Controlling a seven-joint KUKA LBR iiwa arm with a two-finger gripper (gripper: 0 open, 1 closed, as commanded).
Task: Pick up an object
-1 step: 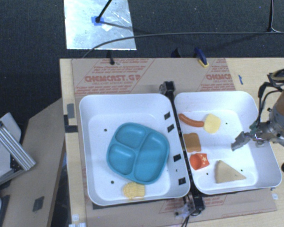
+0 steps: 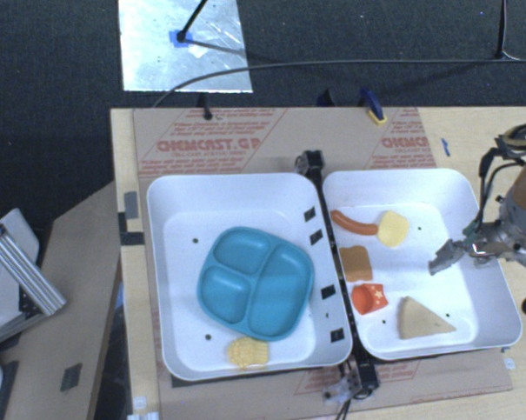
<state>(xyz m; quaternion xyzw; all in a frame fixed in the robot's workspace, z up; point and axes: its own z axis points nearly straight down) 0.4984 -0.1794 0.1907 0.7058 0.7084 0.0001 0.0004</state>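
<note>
The arm is cut off at right; the hand's [image 2: 445, 259] grip cannot be told.

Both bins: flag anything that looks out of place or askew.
Only the corn cob stands out: it lies alone in the left bin beside the blue divided plate, apart from the other toy foods grouped in the right bin.

Fixed overhead camera, slanted down, both bins [image 2: 244, 184]
</note>
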